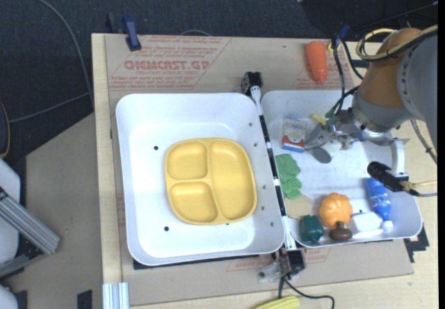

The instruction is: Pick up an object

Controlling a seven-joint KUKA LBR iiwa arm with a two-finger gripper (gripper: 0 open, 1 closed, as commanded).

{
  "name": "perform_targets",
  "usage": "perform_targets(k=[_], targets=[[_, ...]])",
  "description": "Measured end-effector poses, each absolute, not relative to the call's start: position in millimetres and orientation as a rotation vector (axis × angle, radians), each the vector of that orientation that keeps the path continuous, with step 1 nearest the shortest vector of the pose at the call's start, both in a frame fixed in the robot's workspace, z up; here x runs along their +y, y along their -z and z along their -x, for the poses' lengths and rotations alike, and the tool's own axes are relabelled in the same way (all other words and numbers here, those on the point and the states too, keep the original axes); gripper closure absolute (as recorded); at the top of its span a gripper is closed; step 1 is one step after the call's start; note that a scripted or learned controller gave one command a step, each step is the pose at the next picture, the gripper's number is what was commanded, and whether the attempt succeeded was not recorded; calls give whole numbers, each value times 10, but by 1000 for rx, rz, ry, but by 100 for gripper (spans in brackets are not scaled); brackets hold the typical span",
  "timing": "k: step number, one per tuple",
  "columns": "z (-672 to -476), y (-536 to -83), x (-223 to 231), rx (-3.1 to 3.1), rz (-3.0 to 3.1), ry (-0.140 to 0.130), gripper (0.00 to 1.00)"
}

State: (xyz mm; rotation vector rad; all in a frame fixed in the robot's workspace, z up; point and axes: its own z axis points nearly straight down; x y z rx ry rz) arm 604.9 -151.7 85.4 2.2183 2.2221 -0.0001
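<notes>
The table (174, 57) is a big brown board with two white bins on it. The left bin (139, 133) holds a yellow plate (208, 181) with three parts. The right bin (410, 220) is smaller and full of little things.

The arm (407, 85) is grey and orange and comes in from the right, over the right bin. Its end effector (321, 142) is low, near the top left part of that bin. I cannot tell if it is wide or narrow, and I see nothing held in it.

There are many things it could pick. A small card (293, 135) with red and blue on it lies just beside the end effector. Green leaves (289, 175) lie below that, near the wall between the bins. An orange ball (335, 207) sits near the front, touching a dark green thing (311, 229) and a brown thing (340, 233). A blue bottle (377, 197) lies on the right. A carrot (317, 61) rests on the table, outside the bins.

To do this well, I think it should pick the thing closest to it, come straight down, and squeeze around the middle. The flat card may be hard to grab.
</notes>
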Motion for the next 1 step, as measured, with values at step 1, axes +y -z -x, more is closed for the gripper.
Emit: perform_targets(k=[1], targets=[[-6055,-958,-1517,2221,-2216,0,100]])
